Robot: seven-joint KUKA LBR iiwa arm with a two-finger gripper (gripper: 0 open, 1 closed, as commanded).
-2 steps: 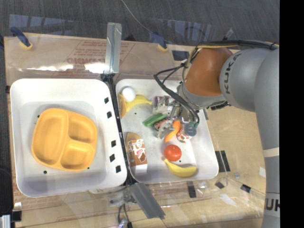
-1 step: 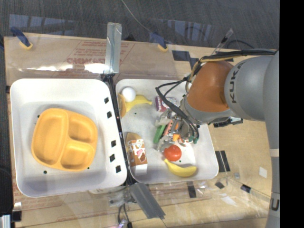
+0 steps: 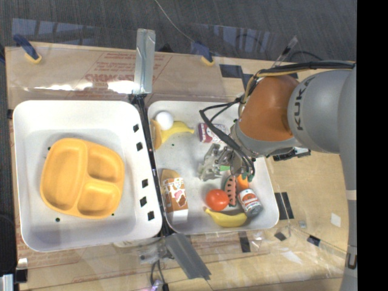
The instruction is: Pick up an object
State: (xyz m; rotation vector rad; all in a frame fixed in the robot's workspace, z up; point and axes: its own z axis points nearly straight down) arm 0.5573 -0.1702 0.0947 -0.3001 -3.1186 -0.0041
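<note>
camera view | gripper [image 3: 213, 165] low in the right bin [image 3: 182, 223], above-left of the tomato [image 3: 217, 199] — whether its pincer is wide or narrow cannot be told | banana [image 3: 227, 218] just below the tomato, can [image 3: 249, 202] to its right, carton [image 3: 173, 191] well left | advice: descend straight on one item — the tomato cluster is crowded.
</note>
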